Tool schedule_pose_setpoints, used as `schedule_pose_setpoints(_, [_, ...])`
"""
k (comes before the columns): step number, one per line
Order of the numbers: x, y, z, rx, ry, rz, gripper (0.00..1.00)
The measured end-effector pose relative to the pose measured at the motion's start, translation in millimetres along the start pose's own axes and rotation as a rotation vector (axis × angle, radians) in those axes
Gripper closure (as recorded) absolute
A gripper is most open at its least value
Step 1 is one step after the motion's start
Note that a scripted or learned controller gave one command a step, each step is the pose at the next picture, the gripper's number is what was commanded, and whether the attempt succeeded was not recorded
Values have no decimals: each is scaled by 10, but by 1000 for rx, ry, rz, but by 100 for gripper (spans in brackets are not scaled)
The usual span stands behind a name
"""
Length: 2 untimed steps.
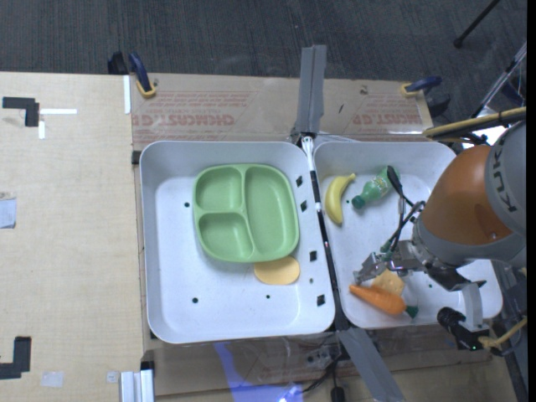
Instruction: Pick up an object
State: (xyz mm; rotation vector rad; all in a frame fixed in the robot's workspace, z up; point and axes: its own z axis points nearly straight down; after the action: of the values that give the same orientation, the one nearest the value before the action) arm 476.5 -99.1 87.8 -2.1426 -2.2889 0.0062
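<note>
One end effector (374,268) hovers above the carrot (378,299), finger spacing impossible to tell, arm (469,203) overhead.

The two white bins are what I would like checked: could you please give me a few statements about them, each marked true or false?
1. The green divided plate lies in the left bin. True.
2. The banana lies in the left bin. False: it lies in the right bin, near the divider.
3. The carrot lies in the right bin, near its front edge. True.
4. The end effector hangs over the green plate. False: it is over the right bin, just above the carrot.
5. A yellow disc lies beside the plate's front edge. True.
</note>
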Motion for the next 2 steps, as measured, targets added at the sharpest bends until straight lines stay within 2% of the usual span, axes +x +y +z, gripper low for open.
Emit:
schedule_pose_setpoints(1, [-21,1,-63,2,0,5,100])
schedule_pose_setpoints(2, [402,296,-1004,-1,-4,372,100])
